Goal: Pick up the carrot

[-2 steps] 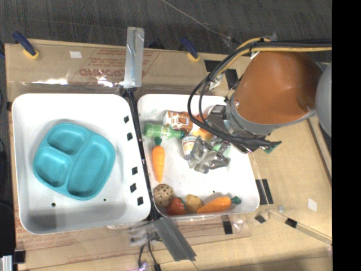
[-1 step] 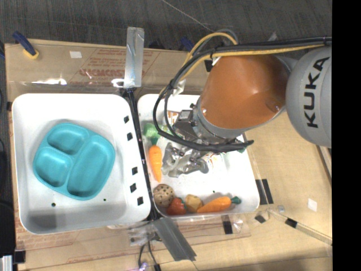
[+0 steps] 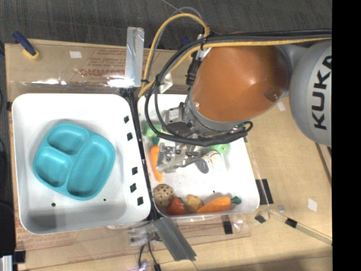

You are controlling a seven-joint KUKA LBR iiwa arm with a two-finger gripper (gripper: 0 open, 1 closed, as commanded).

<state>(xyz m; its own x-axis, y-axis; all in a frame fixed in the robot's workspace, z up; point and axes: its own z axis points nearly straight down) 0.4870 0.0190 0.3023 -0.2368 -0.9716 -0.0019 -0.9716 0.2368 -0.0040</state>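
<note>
Below the jaws, carrot (image 3: 216,204).

Robot lab: KUKA arm (image 3: 304,89) w/ cables, taped white bins (image 3: 25,151) on wooden bench (image 3: 293,168).

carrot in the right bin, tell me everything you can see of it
The carrot is orange with a small green top at its right end. It looks like a smooth plastic toy. It lies flat, nearly level and slightly tilted, along the near wall of the right bin. Its left end meets a small yellowish-brown piece, beside which lies a red piece. The gripper hangs further up the bin, apart from the carrot, which is not held.
</note>
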